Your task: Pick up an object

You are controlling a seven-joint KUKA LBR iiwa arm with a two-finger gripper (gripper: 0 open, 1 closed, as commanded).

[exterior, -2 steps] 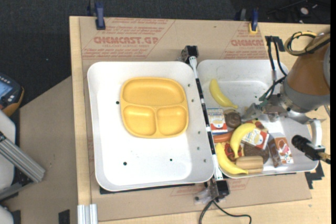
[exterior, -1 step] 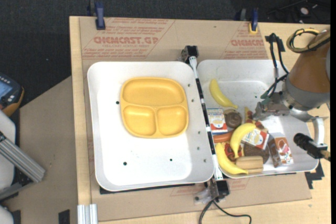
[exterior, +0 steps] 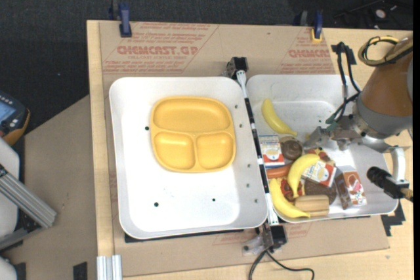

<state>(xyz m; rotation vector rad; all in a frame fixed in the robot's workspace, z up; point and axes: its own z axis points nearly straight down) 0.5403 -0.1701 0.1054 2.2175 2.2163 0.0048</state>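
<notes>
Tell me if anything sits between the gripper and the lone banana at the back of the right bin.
Nothing visible does. The gripper hangs to the right of that banana, with bare white bin floor between them; the food pile lies nearer the camera.

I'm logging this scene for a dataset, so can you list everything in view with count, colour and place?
bins: 2, white, side by side on the bench.
divided tray: 1, yellow, three compartments, in the left bin.
bananas: 3, yellow, right bin; one apart near its upper left, two in the pile near its front.
small cartons: about 3, white and red, in the pile; exact count hard to tell.
brown pieces: a few, tan to dark brown, in the pile; kind unclear.
clamps: 2, blue, at the bench's far edge.
board: 1, brown with red lettering, under the bins.
arm: 1, grey with orange band, over the right bin.
gripper: 1, dark, above the pile.
</notes>
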